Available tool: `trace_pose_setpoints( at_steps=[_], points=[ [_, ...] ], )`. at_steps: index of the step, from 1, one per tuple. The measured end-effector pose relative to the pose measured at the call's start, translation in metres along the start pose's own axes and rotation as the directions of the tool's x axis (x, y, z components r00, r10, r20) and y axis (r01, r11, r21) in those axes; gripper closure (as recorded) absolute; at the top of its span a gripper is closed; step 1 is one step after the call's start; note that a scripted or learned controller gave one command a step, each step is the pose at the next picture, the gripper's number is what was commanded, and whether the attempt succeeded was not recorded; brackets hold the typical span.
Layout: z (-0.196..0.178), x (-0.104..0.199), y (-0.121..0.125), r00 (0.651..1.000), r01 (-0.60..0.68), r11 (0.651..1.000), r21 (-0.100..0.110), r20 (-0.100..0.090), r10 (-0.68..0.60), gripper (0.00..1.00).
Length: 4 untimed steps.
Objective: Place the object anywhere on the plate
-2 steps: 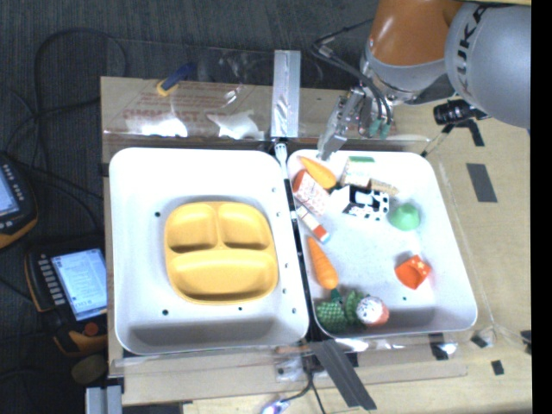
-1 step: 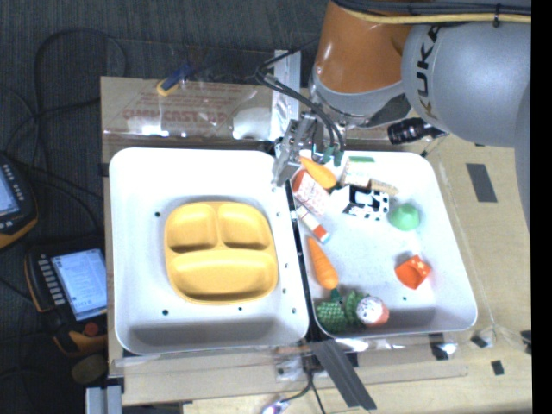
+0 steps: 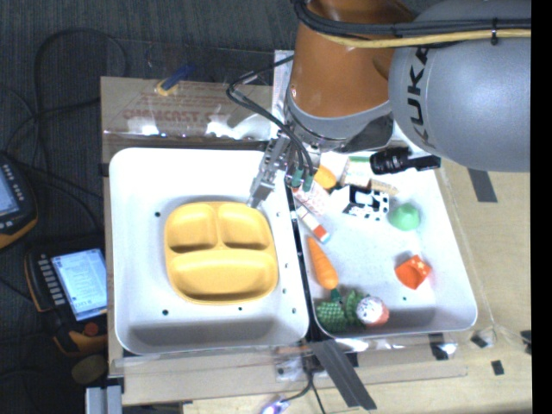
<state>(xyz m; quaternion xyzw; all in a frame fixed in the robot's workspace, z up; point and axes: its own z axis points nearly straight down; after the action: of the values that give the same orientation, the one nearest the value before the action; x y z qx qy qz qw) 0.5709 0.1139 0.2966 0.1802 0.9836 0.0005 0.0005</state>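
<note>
The yellow plate sits in the left bin. It has three parts, two small ones at the far side and one big one at the near side. Nothing lies on it.

The things to pick from are all in the right bin. An orange carrot lies close to the wall between the two bins. Its long side runs from far to near, with a small tilt. Near it is a green knobbly toy touching a small white and red toy. More to the right are an orange block, a green ball, and a black and white card. A thin white and orange stick lies along the wall between the bins, just past the carrot.

The hand hangs over the far end of that wall, just above the far right corner of the plate. I cannot tell if it is open or closed, and I see nothing held in it.

The carrot is the closest thing: it lies toward the near side and a bit right of the hand. The plate is just left of the hand, a short way to go. The wall between the bins is in the way, so I think a thing must be lifted over it. The plate has lots of room.
</note>
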Motion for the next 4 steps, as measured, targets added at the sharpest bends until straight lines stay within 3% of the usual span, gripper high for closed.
trace_pose_setpoints(
  at_steps=[1, 2, 3, 4],
  points=[
    [-0.024, 0.065, 0.034, 1.000, 0.009, 1.000, 0.000, 0.000, -0.009, 1.00],
    [-0.026, 0.115, 0.068, 0.898, -0.441, 0.898, 0.002, 0.001, 0.441, 1.00],
    [-0.011, 0.095, 0.006, 0.864, -0.503, 0.864, 0.003, 0.001, 0.503, 1.00],
    [-0.012, 0.095, 0.006, 0.864, -0.503, 0.864, 0.003, 0.001, 0.503, 0.00]
  ],
)
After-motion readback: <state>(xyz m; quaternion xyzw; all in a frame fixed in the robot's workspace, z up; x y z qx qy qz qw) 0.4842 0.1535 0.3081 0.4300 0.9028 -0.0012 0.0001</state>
